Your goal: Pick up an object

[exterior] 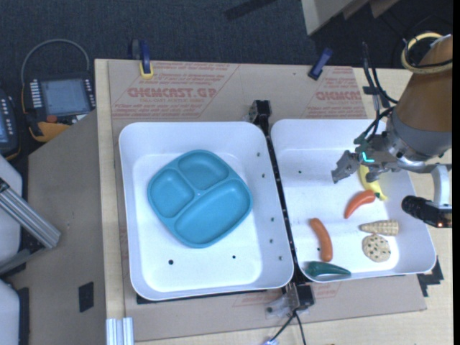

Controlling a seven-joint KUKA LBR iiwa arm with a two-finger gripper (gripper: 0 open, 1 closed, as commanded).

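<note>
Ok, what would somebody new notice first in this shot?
Probably the blue divided plate, alone in the left bin. Next, the gripper hanging over the right bin, just above an orange chili pepper, with a sausage and cookie nearer the front edge.

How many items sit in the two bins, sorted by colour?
Blue: 1, divided plate in the left bin
Orange: 2, sausage and chili pepper
Yellow: 1, small piece under the claw
Tan: 2, waffle cone and cookie
Teal: 1, leaf-like piece
Total: 7
</note>
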